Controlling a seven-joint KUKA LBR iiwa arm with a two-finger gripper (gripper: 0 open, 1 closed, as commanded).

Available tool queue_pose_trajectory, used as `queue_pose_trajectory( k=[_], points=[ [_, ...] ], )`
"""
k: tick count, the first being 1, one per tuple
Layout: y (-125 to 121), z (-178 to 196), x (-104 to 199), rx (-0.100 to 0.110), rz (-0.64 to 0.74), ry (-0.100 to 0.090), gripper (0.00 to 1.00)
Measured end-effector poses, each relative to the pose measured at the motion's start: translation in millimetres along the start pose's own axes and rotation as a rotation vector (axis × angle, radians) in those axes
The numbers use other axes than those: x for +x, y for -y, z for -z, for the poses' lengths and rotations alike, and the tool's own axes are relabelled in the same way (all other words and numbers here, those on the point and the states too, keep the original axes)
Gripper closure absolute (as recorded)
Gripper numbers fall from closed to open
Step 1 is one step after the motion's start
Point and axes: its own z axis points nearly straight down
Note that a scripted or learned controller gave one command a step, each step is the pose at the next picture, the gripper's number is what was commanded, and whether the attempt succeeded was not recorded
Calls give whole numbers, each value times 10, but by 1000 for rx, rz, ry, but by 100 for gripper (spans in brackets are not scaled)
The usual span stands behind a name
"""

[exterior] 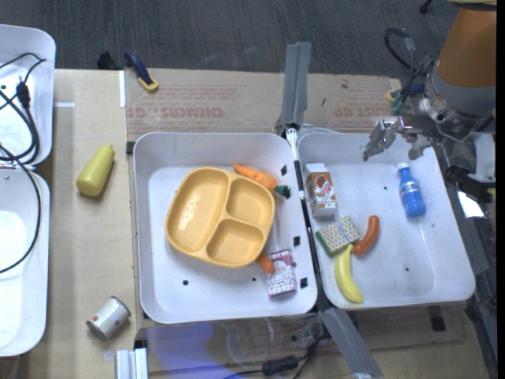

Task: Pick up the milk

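A: We log the milk (320, 190) lying untouched at the right bin's (442, 279) left edge.
B: Agreed. Gripper (382, 142) near the far rim, jaws apart, empty; the whole pick remains.

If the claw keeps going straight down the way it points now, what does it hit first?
Probably bare floor of the right bin near its back wall. The claw hangs right of the milk carton, not over it, though depth is hard to judge.

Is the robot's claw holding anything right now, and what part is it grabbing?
Nothing. The gripper hangs open over the right bin's back edge with nothing between its fingers. The milk carton lies untouched in that bin.
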Motion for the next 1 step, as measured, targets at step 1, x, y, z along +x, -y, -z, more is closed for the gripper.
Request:
queue_pose_trajectory(
  k=[1],
  points=[
    [111, 271, -34, -2, -197, 2, 0]
  ],
)
